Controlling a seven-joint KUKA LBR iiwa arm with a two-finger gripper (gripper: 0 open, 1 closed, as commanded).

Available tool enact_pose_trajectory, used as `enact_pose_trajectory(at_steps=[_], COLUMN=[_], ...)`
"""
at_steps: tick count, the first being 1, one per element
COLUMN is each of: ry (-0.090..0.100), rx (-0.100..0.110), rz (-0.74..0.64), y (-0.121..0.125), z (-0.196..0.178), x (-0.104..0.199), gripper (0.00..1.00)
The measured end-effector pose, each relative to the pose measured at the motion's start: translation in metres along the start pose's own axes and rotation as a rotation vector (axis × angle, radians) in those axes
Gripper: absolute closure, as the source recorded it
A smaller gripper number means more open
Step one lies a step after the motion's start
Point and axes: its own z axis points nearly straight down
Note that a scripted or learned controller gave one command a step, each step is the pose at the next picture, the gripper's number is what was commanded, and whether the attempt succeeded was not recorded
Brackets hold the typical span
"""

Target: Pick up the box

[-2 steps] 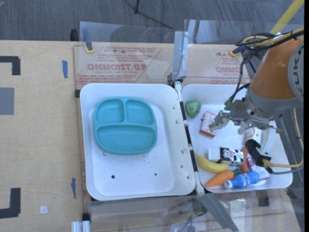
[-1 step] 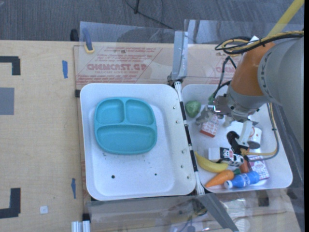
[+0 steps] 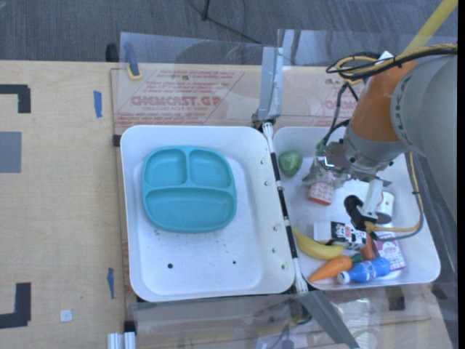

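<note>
Box point(image 3: 321, 192), small and orange-white, lies in the right bin point(image 3: 429, 257), near its upper left part, and we see it just under the pincer point(image 3: 325, 167). We cannot tell the state of the pincer, because the wrist covers it. Beside the box sits a green round object point(image 3: 290, 163). Lower in this bin we see a banana point(image 3: 317, 245), a carrot point(image 3: 330, 268) and a blue bottle point(image 3: 367, 271) close together. In the left bin point(image 3: 145, 267) rests 1 blue plate point(image 3: 189, 188) with 3 sections. Both bins stand on the desk point(image 3: 58, 195).
</note>
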Motion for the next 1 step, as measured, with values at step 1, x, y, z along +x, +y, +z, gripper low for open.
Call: enact_pose_trajectory(at_steps=[1], ry=[0.004], rx=[0.008], rz=[-0.21], y=[0.0354], z=[-0.0874], x=[0.0808], gripper=[1.0])
